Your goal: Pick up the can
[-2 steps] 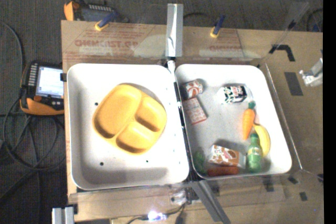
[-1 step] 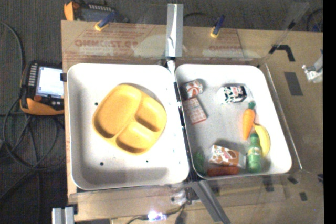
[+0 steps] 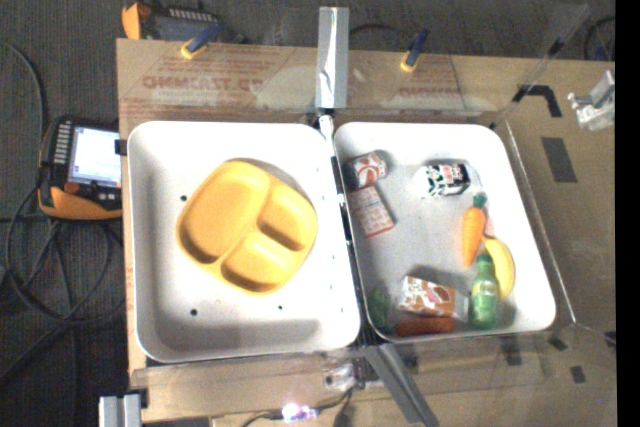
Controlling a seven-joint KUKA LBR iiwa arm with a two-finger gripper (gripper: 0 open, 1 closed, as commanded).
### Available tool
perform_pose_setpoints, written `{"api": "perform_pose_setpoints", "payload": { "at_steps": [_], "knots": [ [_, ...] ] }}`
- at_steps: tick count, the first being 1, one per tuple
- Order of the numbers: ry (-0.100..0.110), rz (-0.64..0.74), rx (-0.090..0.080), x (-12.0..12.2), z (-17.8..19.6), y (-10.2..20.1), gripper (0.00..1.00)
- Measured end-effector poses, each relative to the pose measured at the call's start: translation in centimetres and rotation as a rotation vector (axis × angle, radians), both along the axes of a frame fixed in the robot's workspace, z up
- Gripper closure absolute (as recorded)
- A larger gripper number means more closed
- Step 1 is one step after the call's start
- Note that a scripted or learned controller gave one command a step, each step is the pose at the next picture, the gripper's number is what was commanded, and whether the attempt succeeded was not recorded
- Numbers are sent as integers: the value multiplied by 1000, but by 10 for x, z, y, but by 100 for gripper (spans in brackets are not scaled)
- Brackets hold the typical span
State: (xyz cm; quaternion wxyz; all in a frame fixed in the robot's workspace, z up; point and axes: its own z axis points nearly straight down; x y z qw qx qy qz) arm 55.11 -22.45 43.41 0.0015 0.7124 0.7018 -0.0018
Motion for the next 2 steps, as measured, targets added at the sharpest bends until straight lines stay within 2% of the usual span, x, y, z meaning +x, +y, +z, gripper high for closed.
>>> {"api": "perform_pose_setpoints", "payload": {
  "at_steps": [1, 2],
  "knots": [
    [2, 112, 5, -4, -158, 7, 100],
    [0, -2, 1, -56, -26, 0, 100]
  ]
}}
